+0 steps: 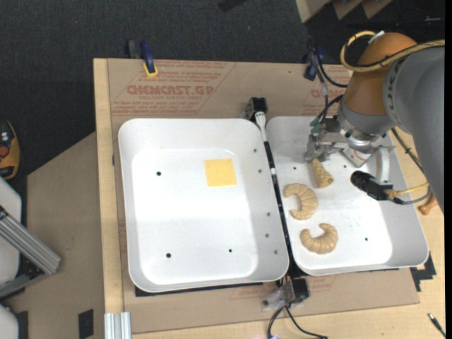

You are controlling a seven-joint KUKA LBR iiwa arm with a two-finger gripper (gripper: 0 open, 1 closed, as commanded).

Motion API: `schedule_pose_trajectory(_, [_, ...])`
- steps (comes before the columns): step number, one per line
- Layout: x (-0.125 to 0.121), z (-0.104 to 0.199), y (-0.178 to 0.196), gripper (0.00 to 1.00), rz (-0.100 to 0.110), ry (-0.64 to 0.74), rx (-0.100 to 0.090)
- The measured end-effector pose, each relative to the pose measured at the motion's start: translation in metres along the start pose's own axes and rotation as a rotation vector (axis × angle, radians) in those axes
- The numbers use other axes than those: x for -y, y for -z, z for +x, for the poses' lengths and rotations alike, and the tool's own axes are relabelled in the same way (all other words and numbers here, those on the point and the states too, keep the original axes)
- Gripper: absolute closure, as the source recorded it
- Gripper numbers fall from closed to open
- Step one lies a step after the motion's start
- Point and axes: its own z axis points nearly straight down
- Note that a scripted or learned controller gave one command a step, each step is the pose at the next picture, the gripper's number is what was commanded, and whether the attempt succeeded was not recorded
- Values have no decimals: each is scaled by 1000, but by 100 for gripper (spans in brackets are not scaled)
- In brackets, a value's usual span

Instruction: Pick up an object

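My gripper (pixel 322 155) is low over the back left part of the right bin (pixel 402 242), below the orange wrist band. A small tan pastry piece (pixel 323 177) lies right at the gripper's tip, its upper end hidden under the gripper. Whether it is gripped cannot be seen. Two tan croissants lie in the same bin: one (pixel 303 200) just in front of the gripper and one (pixel 320 238) nearer the front edge. A flat yellow square (pixel 220 172) rests in the left bin (pixel 141 210), far from the gripper.
A black cable and connector (pixel 371 184) hang over the right bin beside the gripper. Black clips (pixel 257 109) sit where the two bins meet at the back. The bins rest on a brown board (pixel 183 83) held by clamps (pixel 147 65).
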Motion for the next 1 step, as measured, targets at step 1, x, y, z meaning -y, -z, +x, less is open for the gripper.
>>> schedule_pose_trajectory(1, [-32,76,96,100,-10,7,-3])
